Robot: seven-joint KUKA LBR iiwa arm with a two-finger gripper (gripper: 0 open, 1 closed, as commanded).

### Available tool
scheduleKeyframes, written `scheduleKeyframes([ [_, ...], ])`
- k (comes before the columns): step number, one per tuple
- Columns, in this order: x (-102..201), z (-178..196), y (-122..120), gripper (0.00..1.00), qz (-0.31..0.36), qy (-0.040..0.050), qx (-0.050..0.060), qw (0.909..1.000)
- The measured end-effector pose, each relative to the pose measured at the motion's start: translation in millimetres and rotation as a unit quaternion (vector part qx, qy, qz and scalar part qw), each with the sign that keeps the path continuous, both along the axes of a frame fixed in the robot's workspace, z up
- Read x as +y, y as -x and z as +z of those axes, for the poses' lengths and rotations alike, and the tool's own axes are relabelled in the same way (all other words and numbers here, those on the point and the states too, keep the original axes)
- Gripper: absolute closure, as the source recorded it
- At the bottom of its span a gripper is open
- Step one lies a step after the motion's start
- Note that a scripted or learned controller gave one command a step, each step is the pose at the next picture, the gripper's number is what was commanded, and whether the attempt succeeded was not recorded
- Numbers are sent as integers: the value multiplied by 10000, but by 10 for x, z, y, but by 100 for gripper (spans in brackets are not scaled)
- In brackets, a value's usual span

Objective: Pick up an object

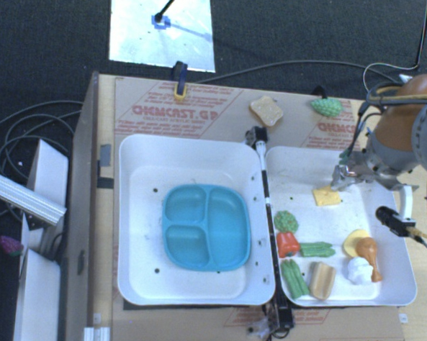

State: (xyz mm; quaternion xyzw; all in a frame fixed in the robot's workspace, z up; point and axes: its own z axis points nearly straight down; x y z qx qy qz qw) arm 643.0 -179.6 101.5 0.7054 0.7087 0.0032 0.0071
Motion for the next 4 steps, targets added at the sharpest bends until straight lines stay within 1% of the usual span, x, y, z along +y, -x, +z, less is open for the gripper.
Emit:
scheduleKeyframes([
  [1, 3, -11, 7, 0, 1, -3, 11, 10000],
  [2, -108, -145, -77, 0, -9, -22, 44, 10000],
  [3, -128, -147, -10, 0, -12, -18, 41, 10000],
  [4, -81, -163, 54, 0, -13, -19, 61, 10000],
])
